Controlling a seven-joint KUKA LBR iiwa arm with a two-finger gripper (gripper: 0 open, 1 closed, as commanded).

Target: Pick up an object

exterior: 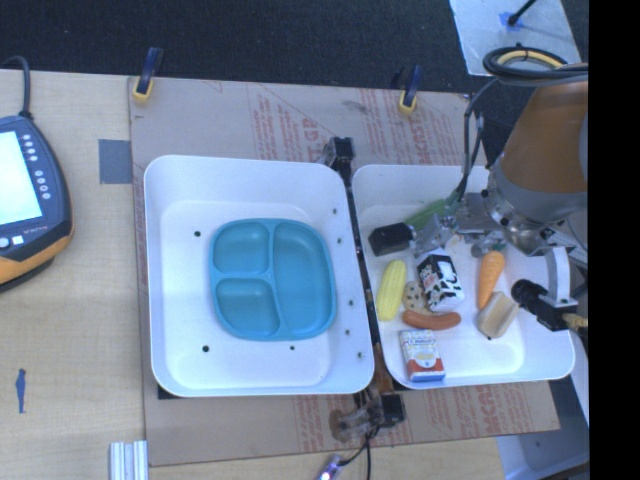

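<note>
The left bin [160, 268] held a blue divided plate [272, 278]. In the right bin [545, 368], the gripper [450, 226] hovered beside a cow-patterned carton [440, 280]; its finger spread was unclear. The carton looked light, stiff; grasp its flat sides.

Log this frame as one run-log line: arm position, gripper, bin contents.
arm: over right bin | gripper: low among toys, nothing seen held | right bin: corn, carrot, sausage | left bin: blue divided plate
</note>
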